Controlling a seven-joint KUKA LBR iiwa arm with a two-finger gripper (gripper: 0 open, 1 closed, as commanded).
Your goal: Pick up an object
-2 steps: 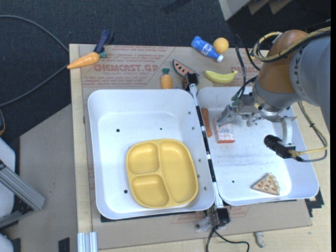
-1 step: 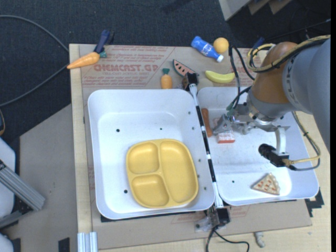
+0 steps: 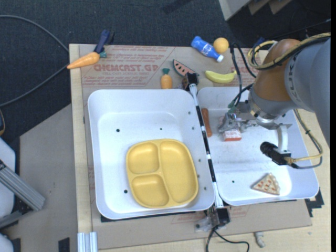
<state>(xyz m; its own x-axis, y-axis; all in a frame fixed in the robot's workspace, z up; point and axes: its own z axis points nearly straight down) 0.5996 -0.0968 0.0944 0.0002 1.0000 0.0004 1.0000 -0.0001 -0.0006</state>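
Right now end effector (image 3: pixel 232 125) sits low in right bin (image 3: pixel 294 193) over a small red-white block (image 3: pixel 232 135); grip state unclear. Best: centre on block, avoid hotdog (image 3: pixel 207 122), lift straight.

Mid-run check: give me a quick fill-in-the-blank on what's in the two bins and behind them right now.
1. The yellow divided tray lies in the ____ bin.
2. The pizza slice toy lies in the right bin's near ____ corner.
3. The tray has ____ compartments.
4. The banana lies on the bench, ____ both bins.

Missing words: left; right; three; outside
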